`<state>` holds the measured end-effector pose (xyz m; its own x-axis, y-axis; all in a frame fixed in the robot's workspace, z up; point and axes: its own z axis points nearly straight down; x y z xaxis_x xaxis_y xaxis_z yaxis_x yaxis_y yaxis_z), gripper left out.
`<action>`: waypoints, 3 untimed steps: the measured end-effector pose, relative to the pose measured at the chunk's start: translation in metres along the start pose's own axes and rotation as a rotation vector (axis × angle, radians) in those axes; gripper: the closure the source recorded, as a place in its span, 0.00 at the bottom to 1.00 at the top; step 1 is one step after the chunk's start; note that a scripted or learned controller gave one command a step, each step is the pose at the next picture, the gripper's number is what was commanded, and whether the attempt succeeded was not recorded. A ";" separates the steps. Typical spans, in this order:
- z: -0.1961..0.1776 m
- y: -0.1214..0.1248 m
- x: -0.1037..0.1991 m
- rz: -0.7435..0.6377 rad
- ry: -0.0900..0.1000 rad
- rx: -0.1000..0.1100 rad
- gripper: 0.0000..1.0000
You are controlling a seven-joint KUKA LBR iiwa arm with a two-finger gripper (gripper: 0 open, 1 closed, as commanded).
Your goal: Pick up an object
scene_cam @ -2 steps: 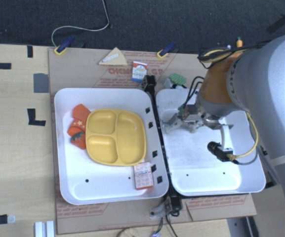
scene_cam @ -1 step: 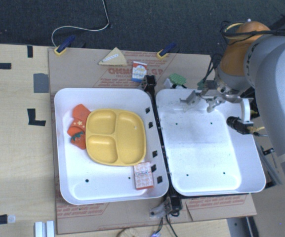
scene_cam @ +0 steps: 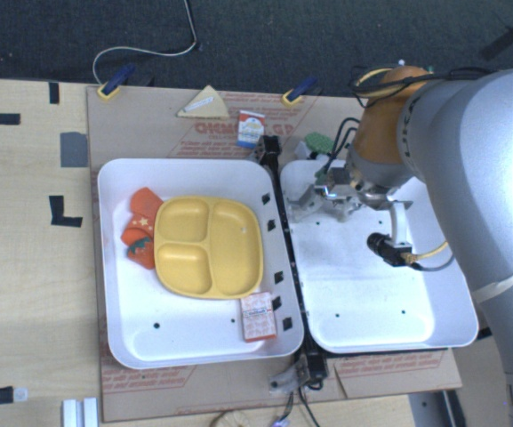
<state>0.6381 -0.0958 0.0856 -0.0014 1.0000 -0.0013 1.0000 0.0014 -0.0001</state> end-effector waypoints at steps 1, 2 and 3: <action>0.000 0.031 -0.003 -0.001 0.000 -0.002 0.00; 0.000 0.030 -0.001 0.000 -0.001 -0.001 0.00; -0.001 -0.101 -0.012 0.003 0.000 0.001 0.00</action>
<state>0.5367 -0.1083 0.0861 0.0018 1.0000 -0.0011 1.0000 -0.0018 -0.0010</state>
